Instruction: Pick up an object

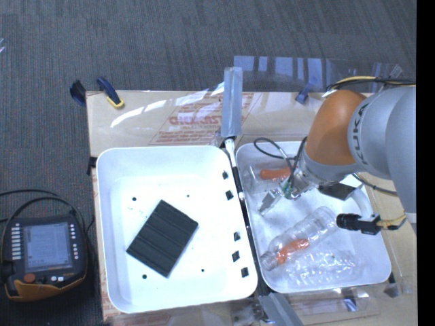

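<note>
A: What lies nearest?
B: A clear plastic bottle [302, 240] in the right bin [380, 263], near side.
A: And the hand [270, 201]?
B: Spread, hovering just beyond the bottle, pinching nothing.

One fixed camera above the bench [170, 117], slanting down on both white bins [109, 182], fairly near.
</note>
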You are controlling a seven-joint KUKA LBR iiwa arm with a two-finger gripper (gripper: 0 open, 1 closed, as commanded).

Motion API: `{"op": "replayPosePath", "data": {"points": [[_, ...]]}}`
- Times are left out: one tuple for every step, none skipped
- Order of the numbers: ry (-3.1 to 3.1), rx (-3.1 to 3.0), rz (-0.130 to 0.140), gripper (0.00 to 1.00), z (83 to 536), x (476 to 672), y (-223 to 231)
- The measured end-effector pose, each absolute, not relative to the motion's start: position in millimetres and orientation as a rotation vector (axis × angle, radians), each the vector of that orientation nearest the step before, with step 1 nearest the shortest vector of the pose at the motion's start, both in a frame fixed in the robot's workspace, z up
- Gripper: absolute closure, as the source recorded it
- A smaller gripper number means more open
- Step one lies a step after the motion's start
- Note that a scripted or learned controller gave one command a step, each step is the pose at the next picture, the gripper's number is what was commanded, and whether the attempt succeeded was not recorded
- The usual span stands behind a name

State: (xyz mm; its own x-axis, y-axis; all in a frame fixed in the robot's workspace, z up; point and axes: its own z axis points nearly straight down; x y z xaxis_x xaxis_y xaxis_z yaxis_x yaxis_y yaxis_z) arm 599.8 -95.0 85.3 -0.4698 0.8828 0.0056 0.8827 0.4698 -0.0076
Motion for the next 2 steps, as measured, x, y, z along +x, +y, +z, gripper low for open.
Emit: {"op": "replayPosePath", "data": {"points": [[-2.573,-1.797,0.001,0.0,146.4,529.5,-99.3],[-2.643,-1.691,0.0,0.0,122.6,493.1,-131.0]]}}
